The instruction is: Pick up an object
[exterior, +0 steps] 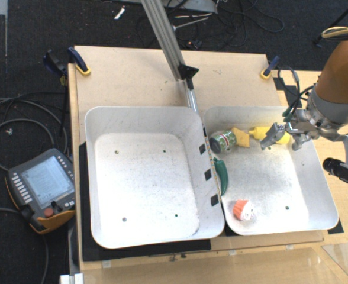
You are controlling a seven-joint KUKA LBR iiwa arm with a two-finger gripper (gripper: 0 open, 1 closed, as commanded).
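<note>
pincer [273,136] low in the right bin [316,218], over the yellow toy [261,134], whose long axis runs left-right w/ a green can [223,141] just left; can't tell pincer width or any hold.

A teach pendant [41,188] lies on dark carpet just left of the wooden bench [132,78], cables [8,123] looping beside it. Yellow clamps [79,64] grip the bench's far corners; a metal pole [165,31] slants above it.
</note>
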